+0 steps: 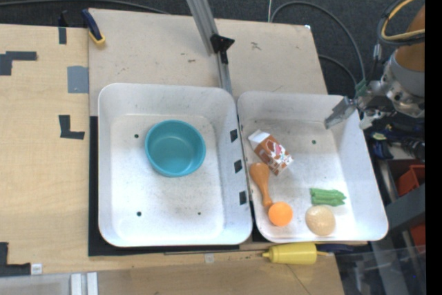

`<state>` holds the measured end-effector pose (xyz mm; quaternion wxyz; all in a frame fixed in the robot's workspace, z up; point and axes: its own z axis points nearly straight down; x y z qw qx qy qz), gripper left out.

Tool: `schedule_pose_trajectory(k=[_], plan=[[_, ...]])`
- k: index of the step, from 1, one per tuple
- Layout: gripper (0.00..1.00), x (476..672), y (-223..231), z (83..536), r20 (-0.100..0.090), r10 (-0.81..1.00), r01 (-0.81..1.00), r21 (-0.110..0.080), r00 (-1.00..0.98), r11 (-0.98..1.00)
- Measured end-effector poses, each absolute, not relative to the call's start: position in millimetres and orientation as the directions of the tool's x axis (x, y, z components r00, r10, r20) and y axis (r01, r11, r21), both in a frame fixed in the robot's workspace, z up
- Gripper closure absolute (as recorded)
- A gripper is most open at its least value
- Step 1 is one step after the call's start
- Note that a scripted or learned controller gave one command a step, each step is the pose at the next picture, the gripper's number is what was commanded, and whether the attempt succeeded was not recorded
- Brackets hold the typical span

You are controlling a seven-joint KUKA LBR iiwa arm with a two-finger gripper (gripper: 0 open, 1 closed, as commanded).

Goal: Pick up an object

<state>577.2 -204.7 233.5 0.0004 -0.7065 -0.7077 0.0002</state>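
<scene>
Claw (340, 114) state unclear, over right bin (359, 169) rim, carton (271, 152), drumstick (261, 181), orange (280, 214) well apart

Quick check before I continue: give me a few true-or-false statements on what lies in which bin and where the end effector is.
1. The blue bowl sits in the left bin. True.
2. The orange ball lies in the left bin. False: it lies in the right bin.
3. The end effector is above the right bin's upper right edge. True.
4. The yellow bottle lies inside the right bin. False: it lies outside, along that bin's front edge.
</scene>
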Motion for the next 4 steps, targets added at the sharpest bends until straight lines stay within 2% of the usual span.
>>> schedule_pose_trajectory(k=[1,2,3,4], plan=[[0.0,577.1,-204.7,233.5,0.0,1.0,1.0,-0.001,-0.002,0.002],[0.0,568.8,-208.6,173.4,0.0,1.0,1.0,-0.007,-0.001,0.001],[0.0,573.8,-201.2,113.7,0.001,1.0,1.0,-0.008,-0.003,0.003],[0.0,574.5,-200.6,89.4,-0.002,1.0,1.0,0.0,-0.003,0.003]])
